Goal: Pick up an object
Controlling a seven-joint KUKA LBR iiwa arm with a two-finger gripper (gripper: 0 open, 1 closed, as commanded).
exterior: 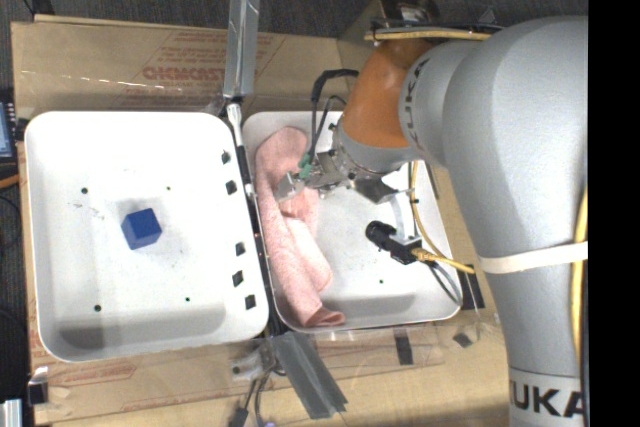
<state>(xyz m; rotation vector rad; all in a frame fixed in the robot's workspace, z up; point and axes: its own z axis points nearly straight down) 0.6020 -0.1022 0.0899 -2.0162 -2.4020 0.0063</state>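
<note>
A pink rolled cloth (292, 235) lies along the left side of the right bin (390, 305), from its top wall down to its front wall. My gripper (300, 181) hangs low over the upper part of the cloth, its metal tips right at the fabric. A small blue cube (142, 227) sits in the left bin (60, 155), left of centre. The arm's grey body and orange band (375, 105) cover the right bin's upper right part.
A metal divider bar (240, 45) runs up between the two bins. A black cable fitting (390, 240) hangs off the wrist over the right bin's floor. Brown cardboard (110, 60) lies behind the bins.
</note>
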